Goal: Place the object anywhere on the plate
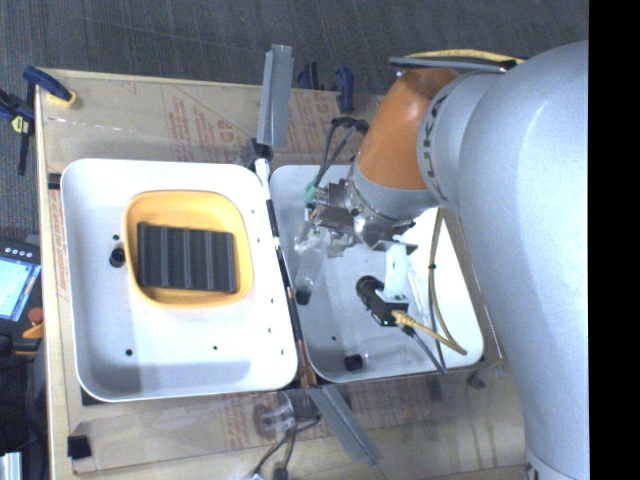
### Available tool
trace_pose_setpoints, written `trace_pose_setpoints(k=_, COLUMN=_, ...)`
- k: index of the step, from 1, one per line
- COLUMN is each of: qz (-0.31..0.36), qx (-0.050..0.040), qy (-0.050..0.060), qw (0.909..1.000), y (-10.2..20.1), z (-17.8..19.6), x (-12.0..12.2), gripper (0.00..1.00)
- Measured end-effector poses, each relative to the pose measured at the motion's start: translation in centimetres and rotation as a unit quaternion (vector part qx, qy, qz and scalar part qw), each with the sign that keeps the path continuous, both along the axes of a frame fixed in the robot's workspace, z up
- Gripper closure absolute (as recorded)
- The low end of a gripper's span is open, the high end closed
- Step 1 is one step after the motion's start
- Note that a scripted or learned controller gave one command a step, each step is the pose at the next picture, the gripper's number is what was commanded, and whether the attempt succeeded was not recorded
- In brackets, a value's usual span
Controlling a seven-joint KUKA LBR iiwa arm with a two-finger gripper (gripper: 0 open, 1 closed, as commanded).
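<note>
This is a robotics lab: a grey industrial arm reaches over a bare wooden tabletop held by clamps, two white bins sit side by side, and grey carpet lies beyond.

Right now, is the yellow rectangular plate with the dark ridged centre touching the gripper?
Apart. The camera view shows the yellow rectangular plate lying in the left white bin, while the gripper hangs over the right white bin, bin walls between them.

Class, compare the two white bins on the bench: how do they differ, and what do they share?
The left bin holds a yellow plate with a dark ridged centre; the right bin does not. The arm reaches over the right bin, not the left bin. Both are shallow, white and side by side.
</note>
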State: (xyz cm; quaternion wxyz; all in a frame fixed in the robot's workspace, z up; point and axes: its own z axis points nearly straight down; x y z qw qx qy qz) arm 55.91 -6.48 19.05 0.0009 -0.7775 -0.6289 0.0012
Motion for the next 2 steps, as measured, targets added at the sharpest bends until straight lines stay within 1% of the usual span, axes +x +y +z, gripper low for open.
trace_pose_setpoints(k=1, qz=0.067, qx=0.0004, qy=0.001, qw=0.9977, y=9.09, z=4.49, x=4.29, gripper=1.00)
trace_pose_setpoints(k=2, qz=0.067, qx=0.0004, qy=0.001, qw=0.9977, y=9.07, z=4.49, x=4.29, gripper=0.00)
